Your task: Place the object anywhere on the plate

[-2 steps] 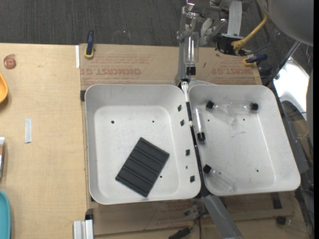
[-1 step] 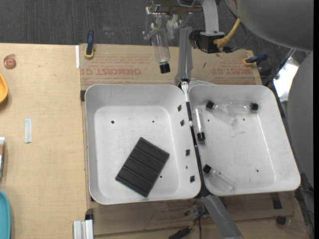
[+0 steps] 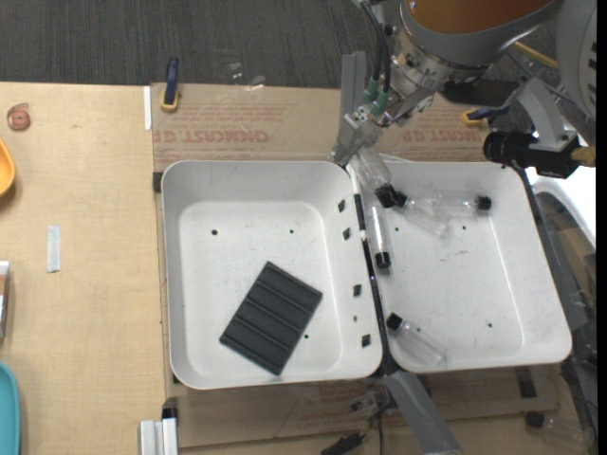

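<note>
Pincer (image 3: 358, 133) poised over the back rim between the two bins, tips near the right bin (image 3: 493, 344) corner — cannot tell whether apart or together. Arm (image 3: 465, 8) cut off at top right, slanting down leftward. Dark ribbed plate (image 3: 272, 317) lying tilted in the left bin (image 3: 190, 349). Clear tubes with black caps (image 3: 379, 240) scattered in right bin — outlines hard to make out.

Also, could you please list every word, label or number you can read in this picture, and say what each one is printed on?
"CHEMCAST GP", upside down in red, on the brown board behind the left bin.
A second red print on the same board behind the right bin: too blurred to read, partly hidden by the arm.
The dark ridged plate carries no readable text.
</note>
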`<action>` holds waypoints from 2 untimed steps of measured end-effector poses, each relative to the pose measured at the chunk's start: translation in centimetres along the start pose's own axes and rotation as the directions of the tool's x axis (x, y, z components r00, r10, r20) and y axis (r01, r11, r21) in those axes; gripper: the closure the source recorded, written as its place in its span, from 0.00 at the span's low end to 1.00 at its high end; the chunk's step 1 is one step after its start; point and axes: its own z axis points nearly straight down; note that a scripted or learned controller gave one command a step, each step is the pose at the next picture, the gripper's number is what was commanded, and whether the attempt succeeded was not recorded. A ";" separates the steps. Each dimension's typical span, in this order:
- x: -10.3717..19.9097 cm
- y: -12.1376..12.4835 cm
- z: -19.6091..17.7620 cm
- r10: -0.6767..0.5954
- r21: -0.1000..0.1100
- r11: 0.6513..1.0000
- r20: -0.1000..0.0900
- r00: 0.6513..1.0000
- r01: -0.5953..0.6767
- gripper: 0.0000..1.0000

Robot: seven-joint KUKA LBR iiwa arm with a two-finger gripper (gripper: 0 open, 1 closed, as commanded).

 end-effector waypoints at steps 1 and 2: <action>-3.3 5.9 2.5 -0.313 -0.002 0.950 0.001 0.950 0.313 1.00; 2.3 0.3 6.1 -0.641 -0.002 0.768 0.001 0.768 0.641 1.00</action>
